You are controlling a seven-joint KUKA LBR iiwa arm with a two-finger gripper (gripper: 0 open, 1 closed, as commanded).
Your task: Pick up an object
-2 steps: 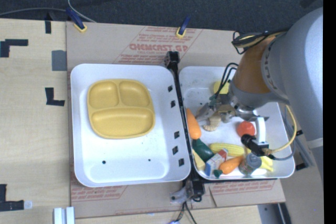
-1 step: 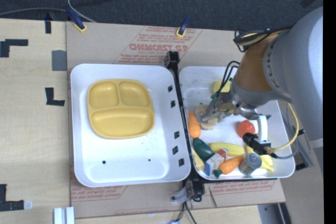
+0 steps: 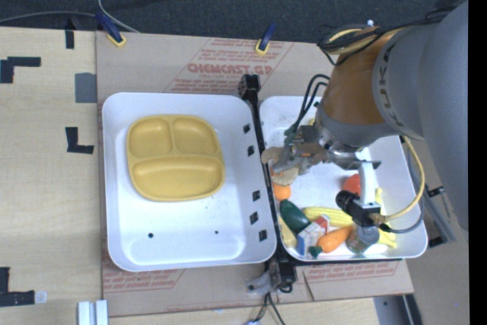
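Two bins (image 3: 114,164) lay before you. Your gripper (image 3: 285,164) hung over the right bin's left edge, its state indiscernible; a tan object (image 3: 284,176) sat partly hidden beneath.

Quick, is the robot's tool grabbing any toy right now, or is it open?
Tool: cannot be told. It sits low at the left edge of the right bin, above the toy food, too blurred to judge.
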